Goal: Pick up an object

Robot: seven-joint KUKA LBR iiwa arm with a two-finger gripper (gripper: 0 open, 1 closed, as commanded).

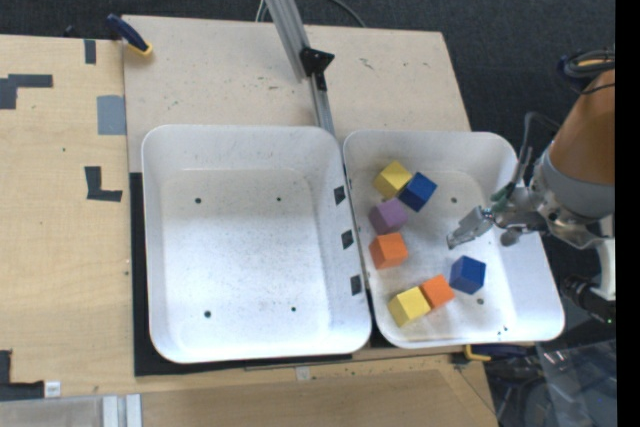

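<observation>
The right bin holds several small blocks. A yellow block and a blue block touch near its back left. Below them lie a purple block and an orange block. Toward the front sit a second blue block, a small orange block and a yellow block, the last two touching. My gripper hangs over the right half of this bin, just above and behind the second blue block, with no block seen in it.
The left bin stands beside the right one, sharing a raised middle rim. A slanted metal rail crosses the bench behind the bins. A blue-and-yellow tool lies at the far back left. Cables hang off the bench's right side.
</observation>
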